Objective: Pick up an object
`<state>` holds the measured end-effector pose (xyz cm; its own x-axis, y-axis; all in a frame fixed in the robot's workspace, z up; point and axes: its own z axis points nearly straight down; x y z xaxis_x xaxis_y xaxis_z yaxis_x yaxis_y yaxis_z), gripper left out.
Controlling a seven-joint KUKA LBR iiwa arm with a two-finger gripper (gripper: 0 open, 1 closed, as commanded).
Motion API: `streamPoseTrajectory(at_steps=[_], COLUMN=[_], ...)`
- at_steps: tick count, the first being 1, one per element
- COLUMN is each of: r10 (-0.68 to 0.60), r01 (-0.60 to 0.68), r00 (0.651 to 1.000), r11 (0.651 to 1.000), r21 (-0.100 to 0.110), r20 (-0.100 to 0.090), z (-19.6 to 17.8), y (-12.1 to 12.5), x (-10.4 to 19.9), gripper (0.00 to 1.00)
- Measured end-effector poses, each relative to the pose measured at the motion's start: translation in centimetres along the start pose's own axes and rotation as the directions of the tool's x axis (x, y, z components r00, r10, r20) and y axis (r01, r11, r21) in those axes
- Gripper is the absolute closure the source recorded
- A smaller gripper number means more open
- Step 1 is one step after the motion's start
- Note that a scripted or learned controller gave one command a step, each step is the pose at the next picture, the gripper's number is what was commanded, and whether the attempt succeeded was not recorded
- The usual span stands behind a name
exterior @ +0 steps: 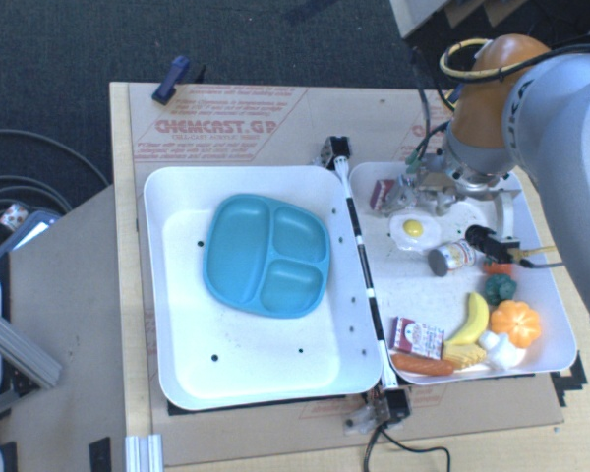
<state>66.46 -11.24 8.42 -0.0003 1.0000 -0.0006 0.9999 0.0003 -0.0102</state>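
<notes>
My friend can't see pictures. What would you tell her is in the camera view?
A grey robot arm reaches from the right, its gripper low over the right white bin, near a toy fried egg. That bin also holds a banana, an orange and a small bottle. The left white bin holds a blue divided plate.

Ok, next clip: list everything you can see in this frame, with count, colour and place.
bins: two, white, side by side on the bench
divided plate: one, light blue, left bin
fried egg toy: one, white and yellow, right bin, rear
small bottle: one, lying beside the egg
banana: one, yellow, right bin, front
orange: one, beside the banana
small box: one, red and white, front
carrot: one, orange, front rim
arm: grey, orange band
claw: over the right bin's rear
</notes>
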Motion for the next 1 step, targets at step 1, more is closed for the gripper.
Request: streamPoseTrajectory(at_steps=[1], r10=[0.001], r01=[-0.001], r00=[1.000], r11=[1.000], r21=[0.001], r20=[0.001], z=[0.00], y=[-0.03], x=[0.46], gripper=[0.00])
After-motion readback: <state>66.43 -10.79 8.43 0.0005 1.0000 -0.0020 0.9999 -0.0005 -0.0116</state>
